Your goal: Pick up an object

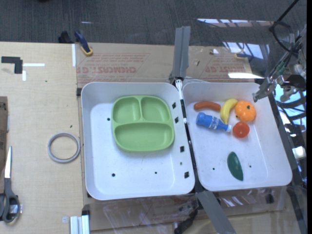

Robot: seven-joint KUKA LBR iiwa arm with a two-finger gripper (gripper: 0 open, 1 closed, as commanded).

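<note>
Toys cluster at the upper middle of the right bin (273, 174) — banana (227, 109), orange (245, 110), tomato (241, 129), blue tube (212, 122) touching or nearly so. Gripper (263, 90) hangs at the bin's upper-right rim; whether spread or pressed together cannot be told. A descent there risks nudging neighbours — or clipping the wall.

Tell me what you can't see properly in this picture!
- The robot's hand: small and blurry at the right bin's far corner in the camera view, so open or shut is unclear.
- The scissors: cut off by the left edge.
- The label on the blue tube: too small to read.
- The carrot's right end: tucked behind the banana.
</note>
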